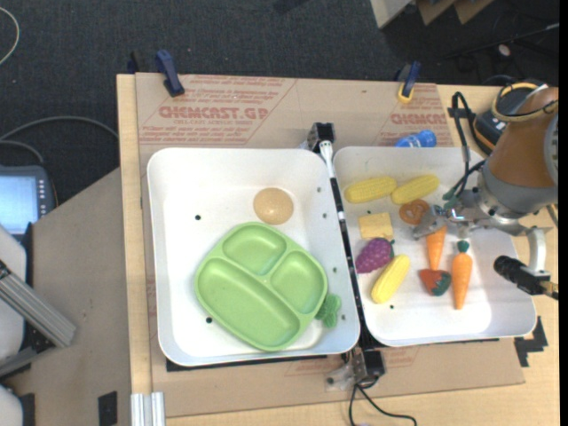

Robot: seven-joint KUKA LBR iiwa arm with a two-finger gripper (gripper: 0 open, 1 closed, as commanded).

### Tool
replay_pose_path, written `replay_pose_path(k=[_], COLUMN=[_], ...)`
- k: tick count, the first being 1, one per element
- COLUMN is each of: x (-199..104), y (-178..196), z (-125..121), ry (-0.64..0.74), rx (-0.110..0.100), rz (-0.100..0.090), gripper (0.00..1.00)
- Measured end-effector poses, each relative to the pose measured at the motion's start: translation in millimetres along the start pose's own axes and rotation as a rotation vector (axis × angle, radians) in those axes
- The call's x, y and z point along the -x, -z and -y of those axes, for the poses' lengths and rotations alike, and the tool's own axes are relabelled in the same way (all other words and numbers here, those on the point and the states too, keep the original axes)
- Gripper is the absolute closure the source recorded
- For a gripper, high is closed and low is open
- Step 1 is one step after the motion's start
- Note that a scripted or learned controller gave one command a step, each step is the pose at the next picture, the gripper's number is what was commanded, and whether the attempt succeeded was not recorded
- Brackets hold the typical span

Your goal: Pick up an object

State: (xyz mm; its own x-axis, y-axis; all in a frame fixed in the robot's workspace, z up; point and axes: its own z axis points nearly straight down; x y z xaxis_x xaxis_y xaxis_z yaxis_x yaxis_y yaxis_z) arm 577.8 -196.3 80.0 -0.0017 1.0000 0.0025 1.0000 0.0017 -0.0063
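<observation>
The right bin (pixel 444 327) holds several toy foods. Two yellow corn cobs (pixel 371 188) (pixel 415 187) lie along its far side. A yellow cheese block (pixel 375 227), purple grapes (pixel 374 254) and a yellow oblong piece (pixel 390 278) sit at its left. A brown round piece (pixel 414 211), two orange carrots (pixel 435 247) (pixel 461 275) and a red strawberry-like piece (pixel 434 280) lie in the middle. My gripper (pixel 453 213) reaches in from the right, low over the bin, just right of the brown piece and above the carrots' tops.
The left bin (pixel 169 238) holds a green divided plate (pixel 262 284), a tan bun (pixel 273 205) and a small green piece (pixel 330 310) at the plate's right corner. Blue clamps (pixel 169 71) (pixel 408 80) grip the bench's far edge. A blue item (pixel 415 139) lies behind the right bin.
</observation>
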Motion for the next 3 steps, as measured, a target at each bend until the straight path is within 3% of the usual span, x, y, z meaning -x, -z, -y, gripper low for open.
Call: replay_pose_path(k=[1,2,3], x=[1.1,-71.6,-115.0], y=[15.4,4.0,112.4], z=[-0.9,-34.6,-66.8], ry=[-0.002,0.006,0.005], rx=[0.008,0.009,0.020], rz=[0.003,0.001,0.003], gripper=[1.00,1.00,1.00])
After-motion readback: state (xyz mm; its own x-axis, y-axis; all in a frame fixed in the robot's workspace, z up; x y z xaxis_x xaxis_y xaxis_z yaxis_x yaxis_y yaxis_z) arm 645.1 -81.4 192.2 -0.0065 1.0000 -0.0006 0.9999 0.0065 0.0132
